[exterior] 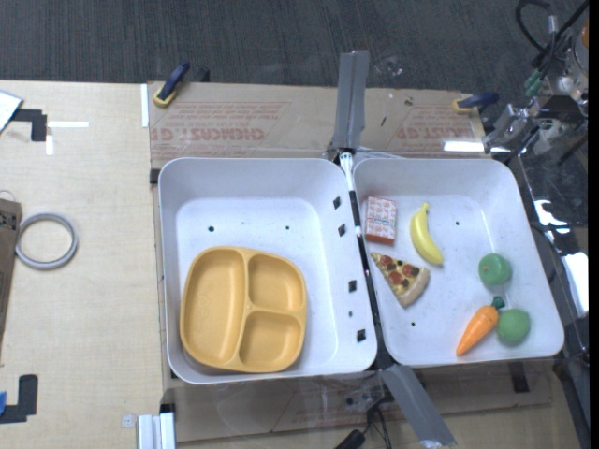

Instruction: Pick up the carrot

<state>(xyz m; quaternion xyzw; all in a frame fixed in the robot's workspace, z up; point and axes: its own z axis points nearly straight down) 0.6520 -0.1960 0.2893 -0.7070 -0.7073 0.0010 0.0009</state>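
Overhead, the gripper (533,120) sits past the right bin's (468,187) far right corner, with the carrot (477,329) well apart from it.
Whether the gripper is open or closed cannot be told. The carrot lies towards the viewer from it, by the bin's near right corner, touching a green ball (513,325). Left of the gripper the left bin (234,190) holds a yellow divided plate (245,309). Brown cardboard (253,120) lies under both bins on the pale wooden table (84,335), a tape roll (44,240) rests far left, and dark carpet (234,17) runs beyond.
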